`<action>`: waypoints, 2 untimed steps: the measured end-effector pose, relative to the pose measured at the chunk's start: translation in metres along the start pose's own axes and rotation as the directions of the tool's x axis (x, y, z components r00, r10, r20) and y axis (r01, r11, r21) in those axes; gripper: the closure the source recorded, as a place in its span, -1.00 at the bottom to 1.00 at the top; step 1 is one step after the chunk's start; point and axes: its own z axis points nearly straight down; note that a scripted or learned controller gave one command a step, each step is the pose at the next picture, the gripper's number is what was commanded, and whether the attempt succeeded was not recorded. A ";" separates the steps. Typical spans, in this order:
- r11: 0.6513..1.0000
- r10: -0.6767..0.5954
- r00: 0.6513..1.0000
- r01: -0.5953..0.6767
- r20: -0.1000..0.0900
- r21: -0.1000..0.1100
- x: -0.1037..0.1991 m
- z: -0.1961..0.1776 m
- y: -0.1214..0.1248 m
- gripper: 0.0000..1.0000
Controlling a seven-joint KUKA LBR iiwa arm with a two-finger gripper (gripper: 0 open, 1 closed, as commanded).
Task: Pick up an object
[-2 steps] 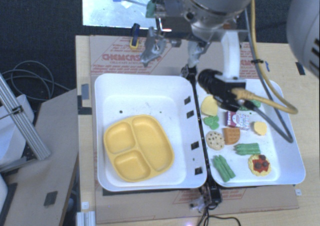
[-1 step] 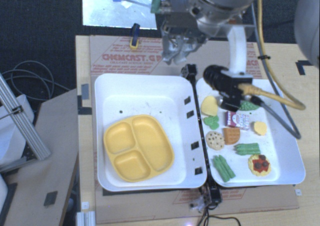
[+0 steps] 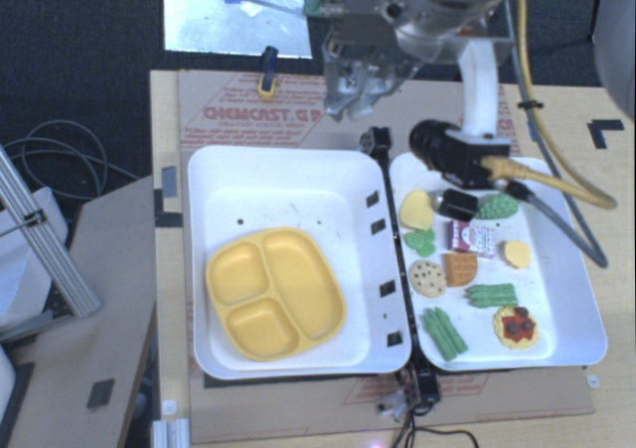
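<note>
Camera view: where is the gripper (image 3: pixel 353 98) seen?

It is seen hanging over the brown board just beyond the far rim of the left bin (image 3: pixel 214 337), near the divide between the two bins.

Is it released or clenched?

That cannot be told, as the tip is blurred.

What is laid in the left bin?

A yellow divided tray (image 3: pixel 273 292) is laid there, toward the near left part.

And where are the objects to be picked found?

They are spread over the right bin (image 3: pixel 586 337), well apart from the gripper. A yellow piece (image 3: pixel 417 208), a small black block (image 3: pixel 457 204) and a green leaf (image 3: pixel 497 206) are lined up at the far side. A red and white packet (image 3: pixel 472 235) is placed just nearer, with a green floret (image 3: pixel 420 241) to its left and a yellow wedge (image 3: pixel 516 254) to its right. A cookie (image 3: pixel 427 277) and an orange waffle (image 3: pixel 459 268) are set beside each other in the middle. Green beans (image 3: pixel 492 294), a green pod (image 3: pixel 444 332) and a small pizza (image 3: pixel 515 327) are found at the near side.
</note>
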 end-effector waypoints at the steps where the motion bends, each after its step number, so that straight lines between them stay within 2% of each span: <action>1: 1.000 -0.004 1.000 0.004 -0.001 -0.002 0.000 -0.011 0.000 1.00; 2: 1.000 -0.009 1.000 0.009 -0.002 -0.004 0.000 -0.022 0.001 1.00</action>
